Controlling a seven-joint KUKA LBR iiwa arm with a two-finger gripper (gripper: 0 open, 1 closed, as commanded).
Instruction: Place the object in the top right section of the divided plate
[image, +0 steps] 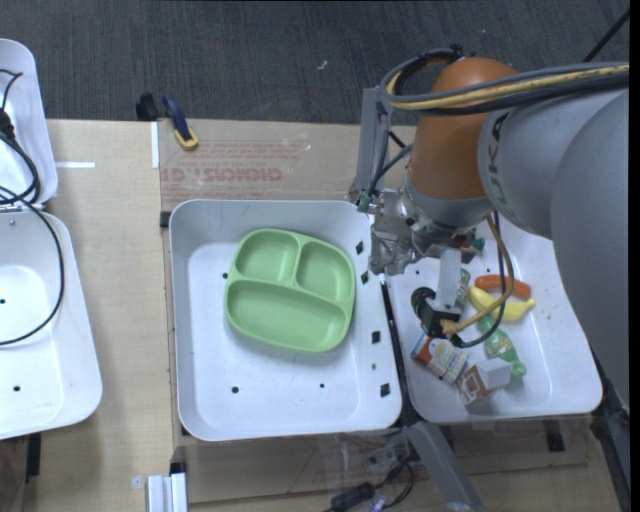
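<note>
- The gripper (388, 262) is seen low over the wall between the two bins, just beside the right rim of the divided plate (290, 322). Whether it is released or clenched cannot be told, and nothing is seen held.
- The object is not singled out by the task. Candidates are heaped in the right bin (560, 290): yellow toy fruit (505, 303), red-and-white carton (438, 357), small box (487, 380), green piece (503, 350).
- All are judged light, of hollow plastic or card: little force is needed, and they are easily knocked or crushed.
- The fruit is judged smooth and curved, so likely to slip; it is best taken across its narrow middle.
- The carton and box are judged stiffer; flat opposite faces are preferred.
- The items are touching, so neighbours may be dragged along.
- The top right section (325, 268) is bare and shallow; a low release is advised.
</note>
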